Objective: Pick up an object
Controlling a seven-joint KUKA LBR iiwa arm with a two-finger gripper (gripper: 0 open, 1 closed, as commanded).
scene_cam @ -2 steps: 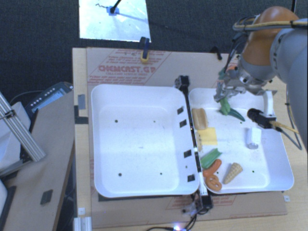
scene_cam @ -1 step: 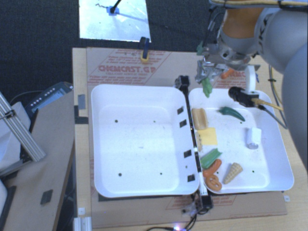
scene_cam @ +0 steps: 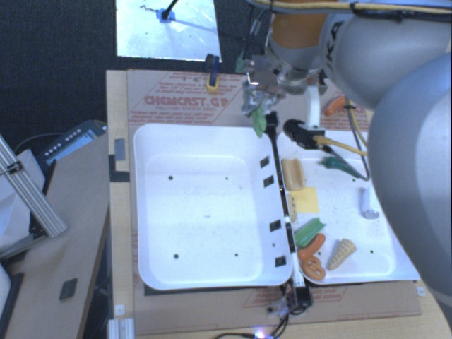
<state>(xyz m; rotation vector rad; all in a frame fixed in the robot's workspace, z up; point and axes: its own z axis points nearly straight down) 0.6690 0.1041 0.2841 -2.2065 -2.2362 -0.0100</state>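
My gripper (scene_cam: 256, 110) hangs over the far end of the divider between the two white bins. It is shut on a small green thing (scene_cam: 260, 123), which dangles from the fingertips just above the rim. The right bin (scene_cam: 385, 256) holds several toy foods: a tan bun (scene_cam: 292, 174), a yellow cheese slice (scene_cam: 305, 200), a green leafy piece (scene_cam: 308, 230), an orange pretzel-like piece (scene_cam: 311, 258), a waffle cone (scene_cam: 340, 253), a white cylinder (scene_cam: 368, 205) and a dark green piece (scene_cam: 342, 165). An orange piece (scene_cam: 334, 105) lies at the far edge, partly behind the arm.
The left bin (scene_cam: 152, 154) sits beside the right one, with black clips (scene_cam: 275, 226) along the shared divider. A yellow and blue clamp (scene_cam: 212, 73) stands on the cardboard behind the bins. The bulky grey arm covers the right side.
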